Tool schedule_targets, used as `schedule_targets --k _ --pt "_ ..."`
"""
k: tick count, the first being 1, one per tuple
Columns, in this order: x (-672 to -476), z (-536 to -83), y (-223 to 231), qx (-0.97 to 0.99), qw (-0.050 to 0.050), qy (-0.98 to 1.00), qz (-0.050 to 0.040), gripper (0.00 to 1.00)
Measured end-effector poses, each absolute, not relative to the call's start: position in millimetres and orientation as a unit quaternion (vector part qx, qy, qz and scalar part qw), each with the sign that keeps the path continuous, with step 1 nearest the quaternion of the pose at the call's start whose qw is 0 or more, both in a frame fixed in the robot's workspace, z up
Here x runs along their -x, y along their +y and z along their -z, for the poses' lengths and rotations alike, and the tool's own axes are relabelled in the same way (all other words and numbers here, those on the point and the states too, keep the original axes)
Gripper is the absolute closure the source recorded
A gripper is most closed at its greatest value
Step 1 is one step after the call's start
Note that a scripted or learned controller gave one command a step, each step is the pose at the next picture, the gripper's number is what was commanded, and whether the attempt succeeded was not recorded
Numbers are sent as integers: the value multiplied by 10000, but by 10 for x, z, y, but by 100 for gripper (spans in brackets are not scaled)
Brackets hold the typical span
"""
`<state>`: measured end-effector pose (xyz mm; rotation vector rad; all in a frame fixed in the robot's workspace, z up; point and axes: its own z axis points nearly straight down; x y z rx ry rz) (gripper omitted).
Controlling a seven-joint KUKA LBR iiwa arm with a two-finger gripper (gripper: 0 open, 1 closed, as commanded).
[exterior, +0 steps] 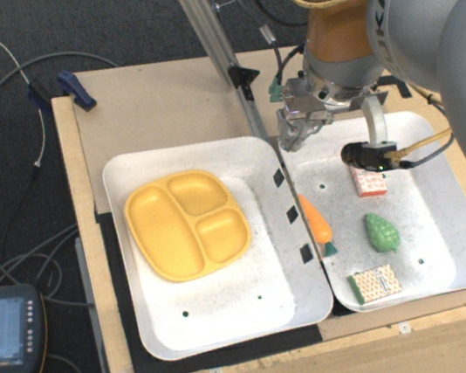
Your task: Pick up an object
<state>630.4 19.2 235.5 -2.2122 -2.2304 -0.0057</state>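
Note:
The right bin (450,216) holds several small objects. An orange carrot (315,219) lies along its left wall. A green lumpy object (382,232) sits in the middle. A small red and white box (370,181) lies farther back, and a patterned flat packet (375,283) rests near the front edge. My gripper (297,132) hangs over the far left corner of this bin, above and behind the carrot and apart from every object.
A yellow divided plate (188,224) lies in the left bin (237,313). A slanted metal pole (218,42) rises behind the bins. A black cable fitting (368,155) hangs from the wrist just behind the red and white box. A blue clamp (75,90) sits at the bench's far left corner.

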Motion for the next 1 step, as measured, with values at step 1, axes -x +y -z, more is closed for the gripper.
schedule_targets --k 1 --pt "-6438 -2336 827 7044 2 -7098 17 100"
